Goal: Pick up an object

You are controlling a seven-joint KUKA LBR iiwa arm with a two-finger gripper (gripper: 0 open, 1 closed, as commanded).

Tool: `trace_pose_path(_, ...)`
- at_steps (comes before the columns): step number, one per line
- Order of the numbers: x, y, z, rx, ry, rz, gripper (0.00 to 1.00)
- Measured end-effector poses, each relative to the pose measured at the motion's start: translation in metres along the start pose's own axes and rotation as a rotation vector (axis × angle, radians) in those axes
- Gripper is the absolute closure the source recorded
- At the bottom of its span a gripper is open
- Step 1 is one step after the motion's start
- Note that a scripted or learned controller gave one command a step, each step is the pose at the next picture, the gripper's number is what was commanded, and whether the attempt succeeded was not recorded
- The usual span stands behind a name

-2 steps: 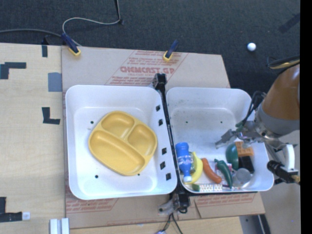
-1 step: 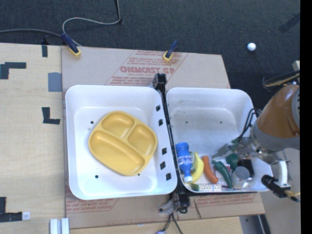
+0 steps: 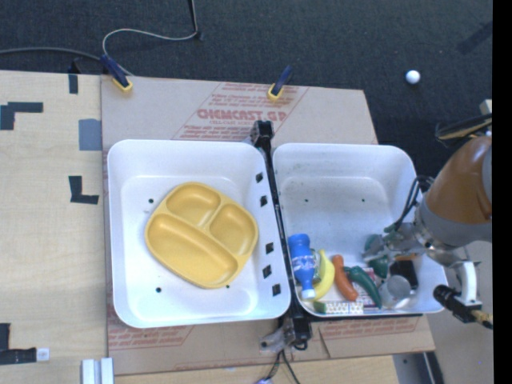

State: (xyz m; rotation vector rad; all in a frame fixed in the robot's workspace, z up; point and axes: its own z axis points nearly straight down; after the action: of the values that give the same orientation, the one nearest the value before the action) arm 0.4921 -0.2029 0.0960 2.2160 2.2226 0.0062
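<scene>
Crowded along the near wall of the right bin (image 3: 344, 157) you have the whole pile of candidates: a blue bottle (image 3: 300, 261) standing nearest the divider, a yellow banana (image 3: 325, 275) leaning against it, an orange carrot (image 3: 344, 278) just beside that, and a dark green piece (image 3: 362, 281) to their right. A flat printed card (image 3: 344, 308) lies under them at the rim. They sit bunched at the near right because the bin floor lets loose things drift into the corner; that leaves the far half of this bin bare.

Your gripper (image 3: 382, 254) hangs over that same corner, the arm (image 3: 462, 194) reaching in from the right with its orange band high above the wrist. It is low among the clutter, beside the green piece and a grey round thing (image 3: 394, 292). How far apart the jaws stand you cannot tell from here, since the wrist hides them, and nothing can be made out between them, so do not count anything as held.

Over in the left bin (image 3: 128, 214) a yellow divided plate (image 3: 202, 234) lies flat near the middle, well apart from the arm. Judging by where the arm is, the target is something in the right-hand pile, and tight neighbours there make a clean grasp doubtful.
</scene>
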Motion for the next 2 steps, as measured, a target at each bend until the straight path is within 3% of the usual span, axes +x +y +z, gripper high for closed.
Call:
trace_pose_path(1,0.037,-0.007,-0.1,0.004,-0.001,0.002,1.0)
trace_pose_path(2,0.073,-0.006,-0.149,0.004,-0.001,0.001,1.0)
